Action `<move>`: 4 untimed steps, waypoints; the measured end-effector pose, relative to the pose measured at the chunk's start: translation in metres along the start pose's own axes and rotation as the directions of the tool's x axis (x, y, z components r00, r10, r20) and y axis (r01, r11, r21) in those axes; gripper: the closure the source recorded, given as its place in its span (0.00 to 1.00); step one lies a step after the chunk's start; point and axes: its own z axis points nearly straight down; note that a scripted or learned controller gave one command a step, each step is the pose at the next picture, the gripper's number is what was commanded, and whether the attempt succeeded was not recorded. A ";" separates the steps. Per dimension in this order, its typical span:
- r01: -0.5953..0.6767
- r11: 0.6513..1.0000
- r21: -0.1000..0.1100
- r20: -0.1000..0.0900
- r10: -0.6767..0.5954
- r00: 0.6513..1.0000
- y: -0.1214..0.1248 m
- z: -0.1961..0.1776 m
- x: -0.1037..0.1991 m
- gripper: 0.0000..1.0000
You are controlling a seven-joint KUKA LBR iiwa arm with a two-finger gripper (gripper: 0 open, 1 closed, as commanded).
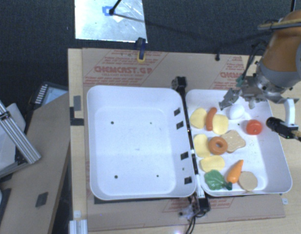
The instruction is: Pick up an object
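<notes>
The gripper (236, 97) hangs over the twelve o'clock end of the right bin (282, 172), its dark fingers splayed apart and closed on nothing; a white egg-shaped piece (236, 112) lies just below them, so this looks like the approach to a grasp, though from this slant I cannot be sure whether a fingertip already touches it. All the candidates for picking sit in that bin, crowded toward its nine o'clock wall: a yellow piece (198, 117), an orange sausage-like piece (211, 119), a doughnut (218, 145) leaning against a slice of toast (234, 140), a carrot (235, 171), a green leafy piece (216, 180) and a round biscuit (248, 181) at six o'clock. A red tomato (253, 126) lies apart at three o'clock, which would make it an easier target than the packed cluster. The left bin (136, 140) is presumably kept as the drop side. Both bins rest on a cardboard sheet on the tabletop (48, 130), likely to keep them from sliding.
</notes>
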 end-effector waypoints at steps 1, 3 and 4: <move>-0.006 1.000 0.009 -0.002 0.006 1.000 -0.072 0.145 -0.010 0.00; 0.001 1.000 -0.005 0.002 -0.001 1.000 -0.010 0.127 -0.011 1.00; 0.007 1.000 -0.023 0.003 -0.007 1.000 0.063 -0.035 0.019 1.00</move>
